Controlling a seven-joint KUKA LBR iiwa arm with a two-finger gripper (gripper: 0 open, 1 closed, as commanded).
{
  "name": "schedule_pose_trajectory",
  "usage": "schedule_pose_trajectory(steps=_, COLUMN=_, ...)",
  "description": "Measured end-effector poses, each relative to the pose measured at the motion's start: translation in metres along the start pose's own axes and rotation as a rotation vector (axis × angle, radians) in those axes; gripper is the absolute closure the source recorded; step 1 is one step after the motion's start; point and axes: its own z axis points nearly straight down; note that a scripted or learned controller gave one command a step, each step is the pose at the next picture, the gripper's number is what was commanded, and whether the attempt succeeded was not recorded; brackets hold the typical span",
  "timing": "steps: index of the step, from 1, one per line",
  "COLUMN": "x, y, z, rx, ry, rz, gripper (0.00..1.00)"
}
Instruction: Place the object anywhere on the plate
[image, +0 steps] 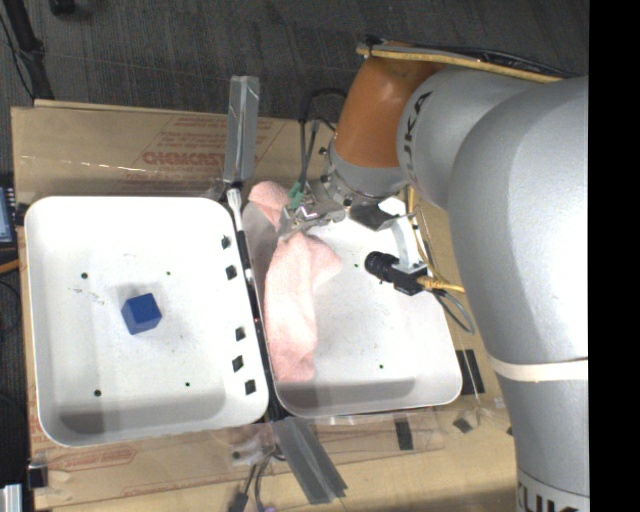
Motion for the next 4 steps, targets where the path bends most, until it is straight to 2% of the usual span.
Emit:
schedule_pose_trajectory(steps=1, x=0.001, y=0.0, z=-0.04, rx=-0.001, ry=0.0, rz=-0.008, gripper=1.0)
schedule_pose_trajectory(steps=4, x=0.136, y=-0.068, z=-0.027, rx=0.001, ry=0.0, rz=-1.222, gripper=1.0)
